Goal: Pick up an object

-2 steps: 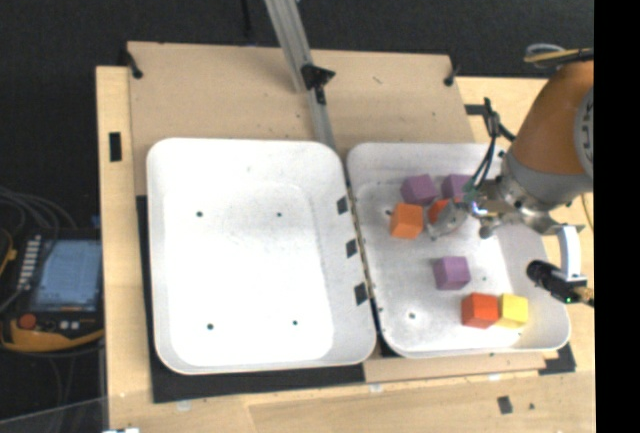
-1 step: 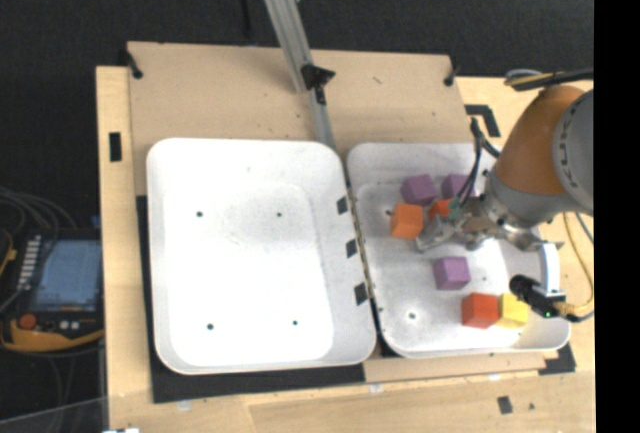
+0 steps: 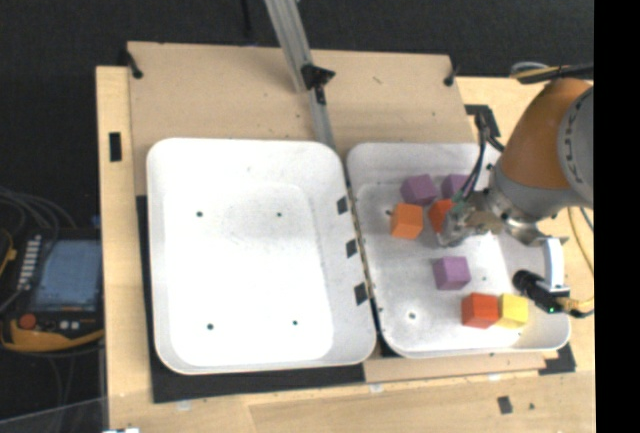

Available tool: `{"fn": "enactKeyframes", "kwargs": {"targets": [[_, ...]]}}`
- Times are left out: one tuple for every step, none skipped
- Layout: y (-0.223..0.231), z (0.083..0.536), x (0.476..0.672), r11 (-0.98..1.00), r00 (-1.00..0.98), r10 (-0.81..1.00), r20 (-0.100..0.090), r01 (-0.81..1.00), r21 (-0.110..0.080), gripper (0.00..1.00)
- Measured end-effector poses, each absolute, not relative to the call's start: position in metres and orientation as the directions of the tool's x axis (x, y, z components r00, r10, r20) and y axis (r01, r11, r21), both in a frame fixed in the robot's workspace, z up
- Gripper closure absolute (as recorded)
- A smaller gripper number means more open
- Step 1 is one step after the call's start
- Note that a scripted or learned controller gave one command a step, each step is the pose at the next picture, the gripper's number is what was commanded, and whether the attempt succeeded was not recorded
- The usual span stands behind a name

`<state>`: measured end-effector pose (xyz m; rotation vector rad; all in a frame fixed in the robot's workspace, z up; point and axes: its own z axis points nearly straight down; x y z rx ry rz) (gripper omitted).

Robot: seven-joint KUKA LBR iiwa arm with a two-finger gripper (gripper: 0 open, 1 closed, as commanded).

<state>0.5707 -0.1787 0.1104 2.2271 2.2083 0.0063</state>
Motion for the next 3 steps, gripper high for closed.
{"fn": "enactKeyframes", "kwargs": {"targets": [[-0.179, 0.154, 0.571, -0.002, 0.002, 1.0, -0.001, 1.0, 0.005, 1.0], [-0.17, 0.206, 0.57, 0.004, -0.004, 1.0, -0.002, 1.0, 0.008, 1.0], [-0.167, 0.263, 0.564, 0.005, -0.005, 1.0, -0.002, 1.0, 0.009, 1.0]]}}
